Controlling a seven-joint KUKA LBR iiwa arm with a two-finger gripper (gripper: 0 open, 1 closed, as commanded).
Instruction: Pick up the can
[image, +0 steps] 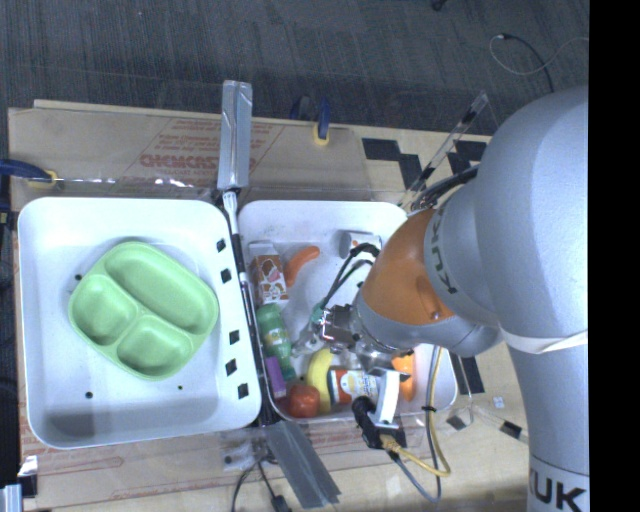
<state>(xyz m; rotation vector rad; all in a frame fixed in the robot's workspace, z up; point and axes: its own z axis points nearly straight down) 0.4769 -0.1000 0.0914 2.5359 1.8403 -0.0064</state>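
From above, my fingers (352, 362) hang low in the right bin (300, 212), crowded among food; whether they are open I cannot tell. The can (268, 278) lies by the left wall, apart from me.

The arm (530, 220) is a bulky thing of smooth, rounded light-grey shells, with a glossy orange band (405, 275) ringing it just above the wrist. Black cables loop out from beside the orange band and run to the darker metal wrist hardware, and a thin yellow cable (425, 462) trails off below it. Near the lower right, black capital letters reading "KU" are printed on the grey housing (555, 488).
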